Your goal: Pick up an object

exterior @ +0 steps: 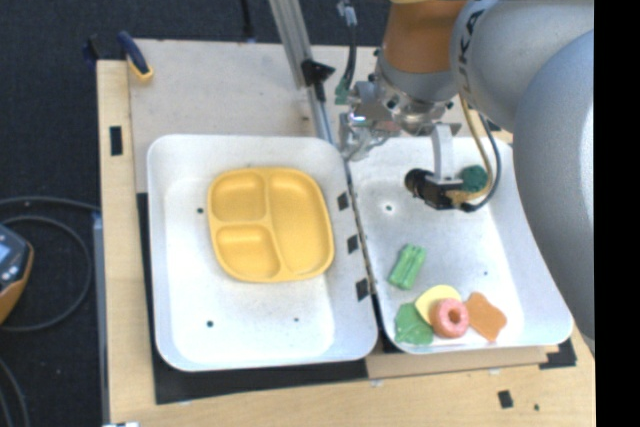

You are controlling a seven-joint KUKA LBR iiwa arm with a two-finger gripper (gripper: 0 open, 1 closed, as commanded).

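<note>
My gripper (358,137) hangs over the far left corner of the right bin (515,250), close to the wall between the two bins. It is well apart from the toys. A light green block (407,266) lies in the middle of the right bin. At that bin's near edge a pink ring (451,318) rests on a yellow piece (434,298), with a dark green piece (410,326) to its left and an orange piece (488,316) to its right. Nothing shows in the gripper.
A yellow divided plate (270,222) lies in the left bin (172,245). A slanted metal post (285,15) rises behind the bins, close to the gripper. The grey arm covers the right bin's far right side.
</note>
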